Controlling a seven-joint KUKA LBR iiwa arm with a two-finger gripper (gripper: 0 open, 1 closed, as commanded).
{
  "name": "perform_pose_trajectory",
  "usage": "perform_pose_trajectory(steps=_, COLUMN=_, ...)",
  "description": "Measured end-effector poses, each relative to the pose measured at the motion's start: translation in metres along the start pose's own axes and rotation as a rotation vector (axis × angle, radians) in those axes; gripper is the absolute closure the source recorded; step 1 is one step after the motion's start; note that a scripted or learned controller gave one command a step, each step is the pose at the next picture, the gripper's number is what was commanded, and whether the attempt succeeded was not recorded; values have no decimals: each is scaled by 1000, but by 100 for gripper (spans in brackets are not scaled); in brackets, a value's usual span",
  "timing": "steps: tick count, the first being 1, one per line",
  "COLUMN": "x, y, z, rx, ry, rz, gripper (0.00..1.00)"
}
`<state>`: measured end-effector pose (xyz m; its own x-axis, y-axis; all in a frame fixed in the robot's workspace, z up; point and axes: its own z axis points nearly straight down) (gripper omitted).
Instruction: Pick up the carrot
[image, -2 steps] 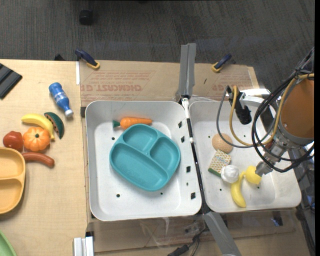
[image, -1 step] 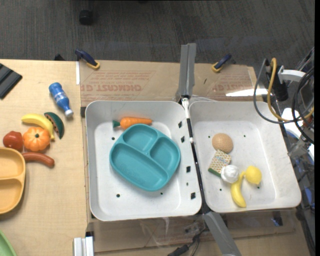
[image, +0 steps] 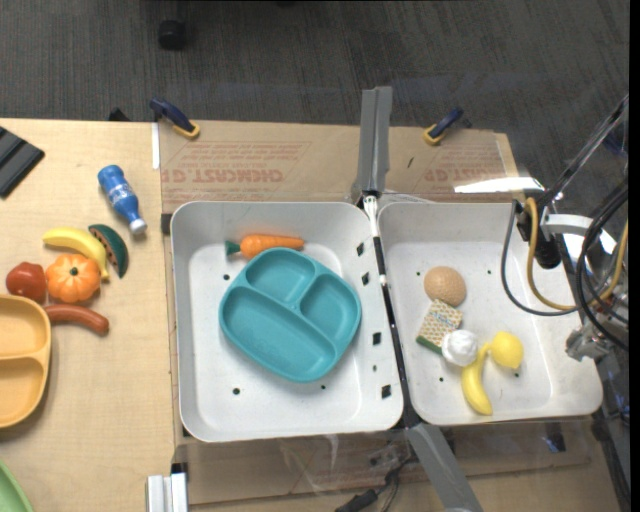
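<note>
The carrot (image: 266, 243), orange with a small green top pointing left, lies flat in the left bin (image: 200, 330) near its far wall. It sits just beyond the far rim of a teal divided plate (image: 290, 312), close to or touching that rim. Nothing covers the carrot. Black and yellow cables and grey arm parts (image: 585, 300) hang at the right edge, beside the right bin (image: 560, 400).
The right bin holds a brown egg-shaped item (image: 445, 285), a patterned packet (image: 438, 325), a white bulb (image: 460, 347), a lemon (image: 507, 352) and a banana (image: 477, 385). Left of the bins lie a blue bottle (image: 120, 198), toy fruit (image: 72, 278) and a yellow tray (image: 20, 360).
</note>
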<state>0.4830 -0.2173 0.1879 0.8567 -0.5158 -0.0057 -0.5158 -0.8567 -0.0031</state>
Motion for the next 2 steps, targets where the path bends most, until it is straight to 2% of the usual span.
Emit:
perform_pose_trajectory(steps=1, x=-9, y=-29, z=56, rx=-1, ry=-1, rz=-66, gripper=100)
perform_pose_trajectory(steps=2, x=56, y=-31, z=-71, rx=2, ry=3, rz=295, gripper=100)
